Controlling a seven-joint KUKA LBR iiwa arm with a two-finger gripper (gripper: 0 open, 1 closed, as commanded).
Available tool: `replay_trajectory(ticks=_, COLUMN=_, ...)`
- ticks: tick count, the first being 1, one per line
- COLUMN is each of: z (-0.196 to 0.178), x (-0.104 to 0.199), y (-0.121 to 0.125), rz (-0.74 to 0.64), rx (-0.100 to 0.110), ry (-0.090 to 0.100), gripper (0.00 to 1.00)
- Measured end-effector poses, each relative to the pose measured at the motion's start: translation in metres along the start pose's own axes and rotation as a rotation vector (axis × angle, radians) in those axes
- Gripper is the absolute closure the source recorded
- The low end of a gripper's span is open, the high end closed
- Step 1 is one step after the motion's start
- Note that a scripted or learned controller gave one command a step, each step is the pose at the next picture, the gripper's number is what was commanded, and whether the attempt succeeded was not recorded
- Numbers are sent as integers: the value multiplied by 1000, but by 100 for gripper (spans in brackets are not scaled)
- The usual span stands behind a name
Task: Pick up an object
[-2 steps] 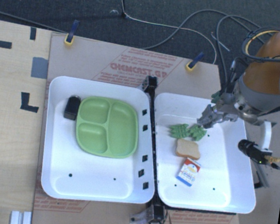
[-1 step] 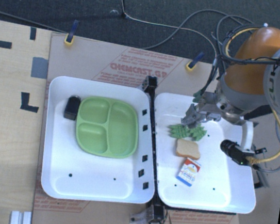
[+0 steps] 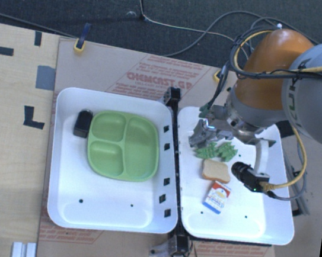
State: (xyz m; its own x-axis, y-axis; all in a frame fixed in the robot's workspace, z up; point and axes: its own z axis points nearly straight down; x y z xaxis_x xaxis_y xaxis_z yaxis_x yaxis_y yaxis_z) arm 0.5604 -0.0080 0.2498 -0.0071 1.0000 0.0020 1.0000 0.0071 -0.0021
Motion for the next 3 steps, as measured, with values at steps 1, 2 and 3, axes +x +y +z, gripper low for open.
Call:
replay_trajectory(ticks=1, z=5, x=40, y=-19, rz=2, rx=1, ry=-2, gripper=100)
replay_trajectory(ticks=2, z=7, x=84, y=-28, rz=1, rx=1, ry=-1, gripper=100)
replay_trajectory(ticks=3, z=7, x=82, y=-28, rz=4, rx=0, ry=-2, gripper=0)
